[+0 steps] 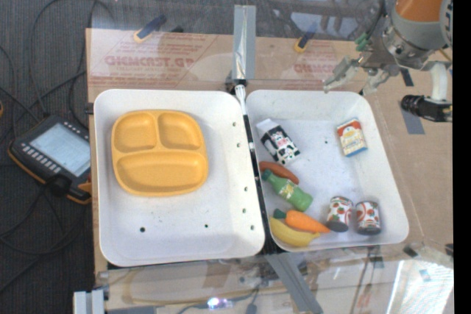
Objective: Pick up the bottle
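The bottle is small and green with a yellow band. It lies on its side near the left wall of the right bin, between a red sausage and a carrot. My gripper hangs over the far rim of the right bin, well behind and to the right of the bottle. Its fingers are spread open with nothing between them.
The right bin also holds a cow-patterned carton, a small box, two cans and a banana. A yellow divided plate lies in the left bin. A pendant sits on the floor at left.
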